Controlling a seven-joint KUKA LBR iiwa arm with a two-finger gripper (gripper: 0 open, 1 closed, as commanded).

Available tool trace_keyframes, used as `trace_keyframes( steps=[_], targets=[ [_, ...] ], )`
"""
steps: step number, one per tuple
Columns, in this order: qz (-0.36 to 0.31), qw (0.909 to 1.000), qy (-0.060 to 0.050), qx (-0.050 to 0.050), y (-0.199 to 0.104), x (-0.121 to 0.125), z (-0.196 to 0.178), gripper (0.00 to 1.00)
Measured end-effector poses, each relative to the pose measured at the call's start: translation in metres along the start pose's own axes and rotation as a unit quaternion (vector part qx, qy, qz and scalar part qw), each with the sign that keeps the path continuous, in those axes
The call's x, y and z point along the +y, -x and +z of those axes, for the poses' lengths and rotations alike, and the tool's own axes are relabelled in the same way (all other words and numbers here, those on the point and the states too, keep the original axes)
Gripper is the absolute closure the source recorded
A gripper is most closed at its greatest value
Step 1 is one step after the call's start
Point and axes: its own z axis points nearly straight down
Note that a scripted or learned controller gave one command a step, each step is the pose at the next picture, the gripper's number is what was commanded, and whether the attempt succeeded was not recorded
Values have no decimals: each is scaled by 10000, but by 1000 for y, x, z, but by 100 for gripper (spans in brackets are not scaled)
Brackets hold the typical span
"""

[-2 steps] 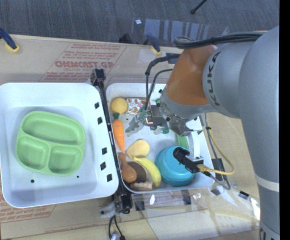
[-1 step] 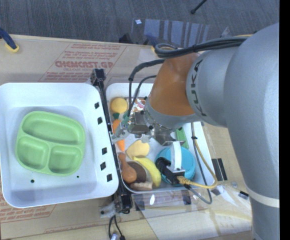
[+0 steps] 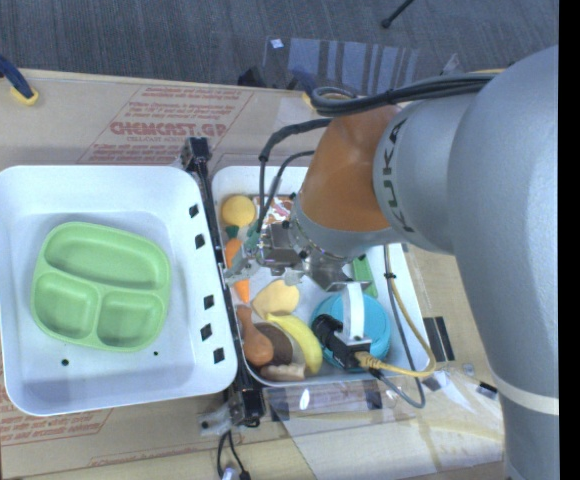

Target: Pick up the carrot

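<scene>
carrot (image 3: 233,253) lies at the right bin's (image 3: 232,180) left wall, mid-frame; the gripper (image 3: 270,251) is just right of it, its state impossible to tell.

Two white bins (image 3: 10,268), one green tray (image 3: 100,286), one banana (image 3: 305,340), one blue cup (image 3: 365,323), one carrot (image 3: 234,253), one lemon (image 3: 237,211).

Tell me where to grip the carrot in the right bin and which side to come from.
Only a short orange stretch of the carrot shows, lying against the right bin's left wall, with the gripper close beside it. Probably grip that exposed mid-section from above, fingers closing along the wall line, since the wall blocks one flank.
</scene>
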Motion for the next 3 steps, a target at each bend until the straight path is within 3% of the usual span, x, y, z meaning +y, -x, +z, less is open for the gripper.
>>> trace_keyframes(
  steps=[1, 2, 3],
  targets=[
    [0, 10000, 0, 0, 0, 0, 0, 0],
    [909, 9959, 17, -4, 7, 17, 0, 0],
    [167, 9999, 7, -1, 74, 75, 50, 0]
  ],
)
